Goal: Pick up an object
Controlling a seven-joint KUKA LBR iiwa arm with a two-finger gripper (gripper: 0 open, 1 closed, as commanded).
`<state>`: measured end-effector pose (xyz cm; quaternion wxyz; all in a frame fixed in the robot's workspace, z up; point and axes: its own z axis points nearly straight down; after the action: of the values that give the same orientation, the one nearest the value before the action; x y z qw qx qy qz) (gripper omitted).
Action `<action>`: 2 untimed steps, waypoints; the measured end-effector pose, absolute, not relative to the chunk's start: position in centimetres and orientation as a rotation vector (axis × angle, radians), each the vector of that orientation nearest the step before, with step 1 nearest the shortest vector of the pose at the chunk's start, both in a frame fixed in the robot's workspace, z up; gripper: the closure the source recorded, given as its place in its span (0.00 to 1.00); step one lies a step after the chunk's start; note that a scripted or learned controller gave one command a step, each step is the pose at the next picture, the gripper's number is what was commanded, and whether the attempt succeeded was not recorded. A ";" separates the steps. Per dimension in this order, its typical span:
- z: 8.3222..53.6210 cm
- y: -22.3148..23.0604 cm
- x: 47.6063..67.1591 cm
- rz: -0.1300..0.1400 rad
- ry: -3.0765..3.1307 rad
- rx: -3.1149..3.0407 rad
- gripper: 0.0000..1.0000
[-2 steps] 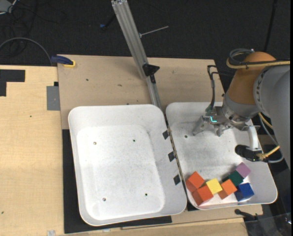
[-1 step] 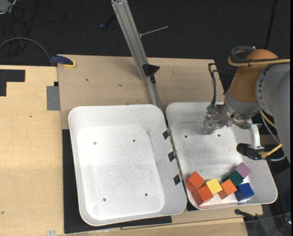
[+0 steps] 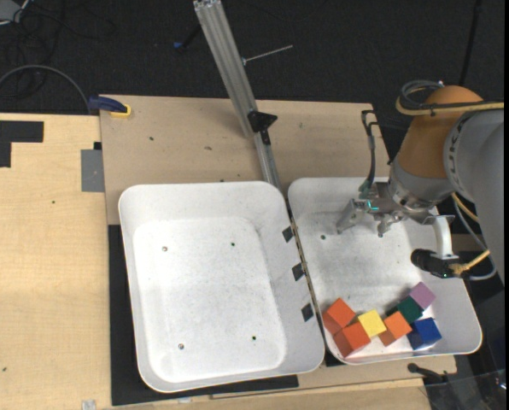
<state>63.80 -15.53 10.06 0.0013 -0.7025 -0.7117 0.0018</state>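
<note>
Pincer (image 3: 362, 220) spread apart above right bin (image 3: 357, 263), holding nothing; no legible writing.

Coloured blocks, clustered at the near corner of the right bin (image 3: 459, 336).

Two orange-red blocks (image 3: 347, 325) at the cluster's left, touching; yellow block (image 3: 371, 324) just beside; orange block (image 3: 397, 325) next, tilted; dark green block (image 3: 409, 308) behind it; purple block (image 3: 422, 295) at the far end; blue block (image 3: 424, 332) nearest the bin's rim. All lying loose on the bin floor, packed close.
</note>
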 end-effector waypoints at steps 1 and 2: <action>10.1 -15.5 63.8 0.006 -2.235 -2.204 0.00; 10.1 -15.5 63.8 0.006 -2.236 -2.203 0.00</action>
<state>63.80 -15.49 10.06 0.0014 -0.7019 -0.7123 0.0019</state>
